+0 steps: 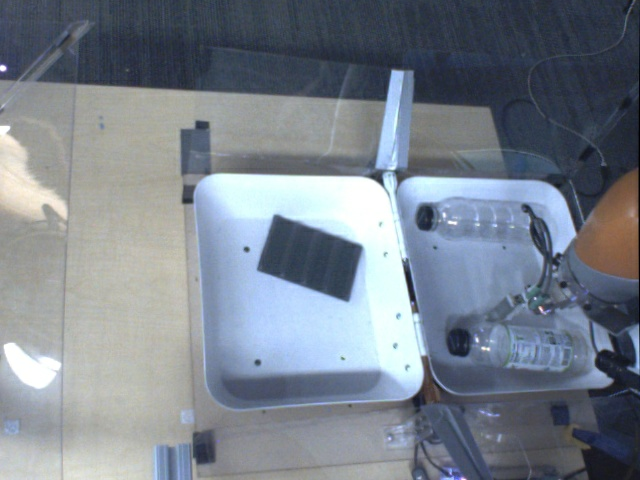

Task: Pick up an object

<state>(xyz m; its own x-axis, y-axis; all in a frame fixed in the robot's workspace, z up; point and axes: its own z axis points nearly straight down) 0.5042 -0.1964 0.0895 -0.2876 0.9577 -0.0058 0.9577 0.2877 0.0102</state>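
Note:
In the right bin point(440, 268) lie two clear plastic bottles with black caps, both on their sides. One bottle point(480, 218) rests along the far wall, cap to the left. The other bottle point(520, 348) lies near the front wall, cap also to the left. My gripper point(527, 303) reaches in from the right and hovers low, just above the upper side of the near bottle. The arm's orange band point(612, 226) shows at the right edge. A dark grey flat rectangular pad point(310, 257) lies tilted in the left bin point(230, 358).
A clear upright divider post point(396, 118) stands behind the seam between the bins. Black cables point(541, 233) hang from the wrist over the far bottle's right end. Wooden bench top point(100, 268) spreads to the left.

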